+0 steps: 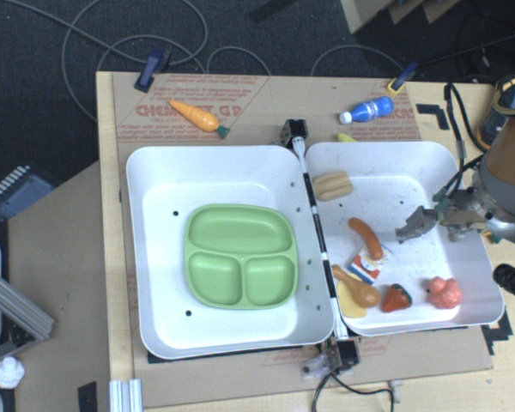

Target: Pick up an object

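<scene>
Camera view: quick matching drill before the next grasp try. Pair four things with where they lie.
Things:
1. green divided plate
2. toy carrot
3. blue bottle
4. toy strawberry

Places:
A. on the bench behind the right bin
B. inside the right bin, near its front edge
C. inside the left bin
D. on the bench behind the left bin

Pairs: 1-C, 2-D, 3-A, 4-B

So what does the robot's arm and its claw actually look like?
The arm is grey and rounded, with an orange band near its top and black cables looping beside it. Its gripper is a dull grey metal piece with a small green spot behind it.
</scene>
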Robot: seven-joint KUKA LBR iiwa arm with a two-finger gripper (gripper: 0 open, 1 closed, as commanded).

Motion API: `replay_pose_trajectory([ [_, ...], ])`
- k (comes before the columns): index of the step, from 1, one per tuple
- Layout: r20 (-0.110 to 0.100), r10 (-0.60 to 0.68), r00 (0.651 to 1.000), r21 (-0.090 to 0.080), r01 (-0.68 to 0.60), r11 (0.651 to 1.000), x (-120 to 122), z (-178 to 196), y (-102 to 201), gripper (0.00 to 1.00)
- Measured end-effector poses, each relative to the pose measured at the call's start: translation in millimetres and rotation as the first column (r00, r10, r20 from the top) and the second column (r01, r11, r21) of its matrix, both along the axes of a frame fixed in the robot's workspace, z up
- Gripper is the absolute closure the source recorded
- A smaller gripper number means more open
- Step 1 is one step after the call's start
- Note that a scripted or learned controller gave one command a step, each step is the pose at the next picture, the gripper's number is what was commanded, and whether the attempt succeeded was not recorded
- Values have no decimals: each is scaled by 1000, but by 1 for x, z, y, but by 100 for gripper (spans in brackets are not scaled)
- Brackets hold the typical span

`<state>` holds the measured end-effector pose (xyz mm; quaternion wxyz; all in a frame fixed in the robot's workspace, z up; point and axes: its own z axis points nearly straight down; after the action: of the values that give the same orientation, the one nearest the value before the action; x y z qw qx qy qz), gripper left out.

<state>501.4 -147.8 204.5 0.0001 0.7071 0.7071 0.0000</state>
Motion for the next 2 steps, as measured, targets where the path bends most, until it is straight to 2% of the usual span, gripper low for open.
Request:
replay_pose_trajectory([
  [1, 1, 2, 1000, 1, -2, 1000, 66, -120, 58, 0],
  [2, 3, -1, 1000, -1, 1, 1000, 66, -110, 56, 100],
])
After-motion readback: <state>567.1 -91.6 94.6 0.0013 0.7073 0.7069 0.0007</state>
